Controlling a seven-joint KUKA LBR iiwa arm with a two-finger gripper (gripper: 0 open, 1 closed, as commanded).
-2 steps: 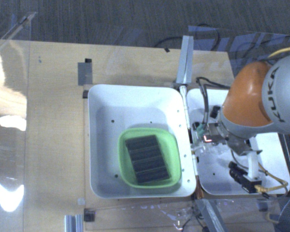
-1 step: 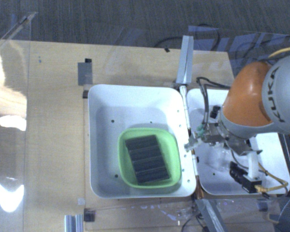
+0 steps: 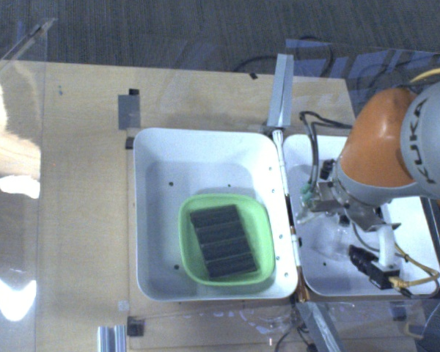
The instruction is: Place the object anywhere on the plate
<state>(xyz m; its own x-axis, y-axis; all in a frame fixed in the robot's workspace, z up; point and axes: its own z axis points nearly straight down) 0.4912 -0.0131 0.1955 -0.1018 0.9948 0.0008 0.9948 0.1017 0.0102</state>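
Dark ridged block (image 3: pixel 221 241) — the task's object, approx. rectangular w/ four or five crosswise ribs — lies flat on the green plate (image 3: pixel 260 229), long axis running from about 11 to 5 o'clock. It covers most of the plate's middle; green rim shows all round it. Plate is a rounded square, sitting in the left white bin (image 3: pixel 155 211), toward that bin's 5 o'clock corner, near the front and right walls.

Right white bin (image 3: pixel 323 266) sits just beside the left one, divider wall between them. KUKA arm (image 3: pixel 403 141) comes in from 3 o'clock, orange band bulking over the right bin's upper half. Gripper (image 3: pixel 342 231) hangs below the wrist over the right bin's floor — cables and brackets crowd it, so whether it is spread or pressed together can't be told. Nothing visibly held by it. Gripper is well apart from block and plate, across the divider.
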